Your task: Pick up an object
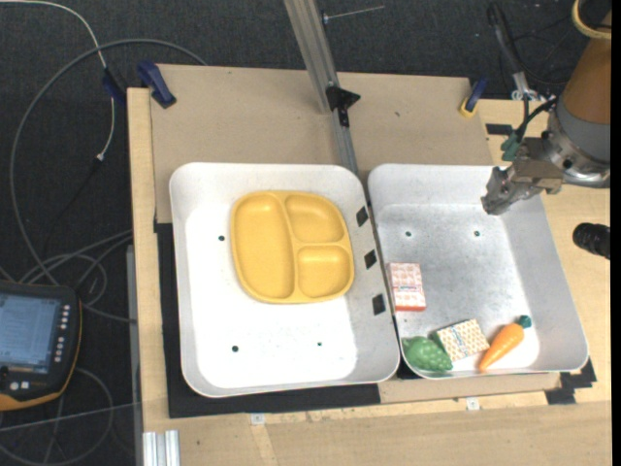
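Dark carpet floor (58, 115); plywood bench (252, 115); loose cables (58, 27).

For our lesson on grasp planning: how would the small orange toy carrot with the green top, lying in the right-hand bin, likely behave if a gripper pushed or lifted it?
The small orange toy carrot looks rounded and tapered, so a push would probably roll or pivot it. It seems small and probably light. Its smooth-looking surface may slip between fingers.
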You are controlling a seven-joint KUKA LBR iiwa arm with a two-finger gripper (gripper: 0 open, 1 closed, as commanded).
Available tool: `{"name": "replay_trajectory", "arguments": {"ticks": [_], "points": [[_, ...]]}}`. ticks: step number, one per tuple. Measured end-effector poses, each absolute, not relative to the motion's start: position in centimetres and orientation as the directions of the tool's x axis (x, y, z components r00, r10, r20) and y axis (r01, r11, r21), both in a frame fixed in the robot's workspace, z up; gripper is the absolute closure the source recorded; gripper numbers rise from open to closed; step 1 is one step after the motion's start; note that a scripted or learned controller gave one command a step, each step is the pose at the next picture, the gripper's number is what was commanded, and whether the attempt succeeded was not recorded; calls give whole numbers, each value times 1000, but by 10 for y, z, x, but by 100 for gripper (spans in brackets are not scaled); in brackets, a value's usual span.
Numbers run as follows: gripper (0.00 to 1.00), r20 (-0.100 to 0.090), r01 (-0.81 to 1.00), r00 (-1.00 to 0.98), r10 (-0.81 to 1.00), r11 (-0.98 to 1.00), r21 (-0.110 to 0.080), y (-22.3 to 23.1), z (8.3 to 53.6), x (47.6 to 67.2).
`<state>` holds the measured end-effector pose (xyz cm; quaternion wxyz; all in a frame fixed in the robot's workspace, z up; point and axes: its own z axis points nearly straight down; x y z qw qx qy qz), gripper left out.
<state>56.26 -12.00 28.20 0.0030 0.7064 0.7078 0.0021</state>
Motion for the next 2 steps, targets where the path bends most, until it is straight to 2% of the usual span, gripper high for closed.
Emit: {"name": "replay_trajectory", "arguments": {"ticks": [1, 2], "points": [[100, -1, 1000, -2, 1000, 2, 5, -120, 300, 563], [100, 3, 1000, -7, 1000, 7, -4, -61, 282, 566]]}}
